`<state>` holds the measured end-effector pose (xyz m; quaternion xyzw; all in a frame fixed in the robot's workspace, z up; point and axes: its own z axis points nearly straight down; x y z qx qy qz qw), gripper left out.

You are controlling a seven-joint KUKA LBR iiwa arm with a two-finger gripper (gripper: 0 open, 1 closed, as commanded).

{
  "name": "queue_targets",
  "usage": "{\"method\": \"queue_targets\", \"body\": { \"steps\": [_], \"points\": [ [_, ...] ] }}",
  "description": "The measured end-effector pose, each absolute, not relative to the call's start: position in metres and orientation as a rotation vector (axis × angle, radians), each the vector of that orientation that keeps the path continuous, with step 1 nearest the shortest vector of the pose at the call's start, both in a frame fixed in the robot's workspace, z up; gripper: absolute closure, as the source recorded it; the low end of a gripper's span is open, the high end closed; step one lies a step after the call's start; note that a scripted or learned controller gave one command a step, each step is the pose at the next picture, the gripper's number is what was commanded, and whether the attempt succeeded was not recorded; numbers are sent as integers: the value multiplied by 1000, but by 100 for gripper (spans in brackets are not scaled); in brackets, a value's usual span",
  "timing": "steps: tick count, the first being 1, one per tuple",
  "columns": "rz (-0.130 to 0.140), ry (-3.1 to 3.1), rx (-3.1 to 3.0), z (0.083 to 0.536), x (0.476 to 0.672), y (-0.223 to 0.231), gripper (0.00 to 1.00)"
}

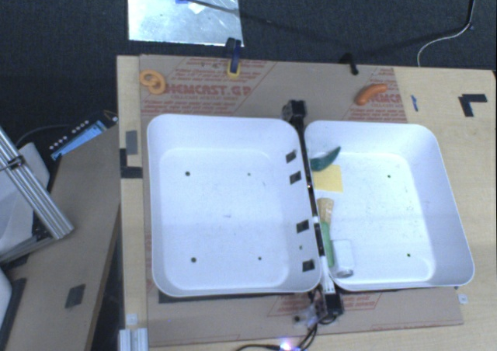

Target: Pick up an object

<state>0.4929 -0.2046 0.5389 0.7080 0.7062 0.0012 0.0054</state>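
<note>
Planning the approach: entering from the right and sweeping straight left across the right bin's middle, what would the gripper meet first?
Likely the yellow square, though depth is unclear; the floor before it looks free.

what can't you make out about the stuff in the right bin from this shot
- Teal curved piece, camera view: too small and blurred to identify.
- Pale clear item at the right white bin's left wall: washed out against the white, outline unclear.
- Green stick and tan block: whether they touch is too small to tell.

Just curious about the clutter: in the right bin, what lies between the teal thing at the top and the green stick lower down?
In the camera view, a yellow square lies below the teal piece, then a small tan piece just above the green stick.
</note>
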Motion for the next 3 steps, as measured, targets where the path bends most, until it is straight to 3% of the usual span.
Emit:
{"method": "queue_targets", "body": {
  "steps": [1,2,3],
  "points": [
    [-7,2244,2215,400,486,-102,100],
    [18,2217,2203,544,487,-99,100],
    [-1,2207,2227,535,485,-213,100]
  ]
}}
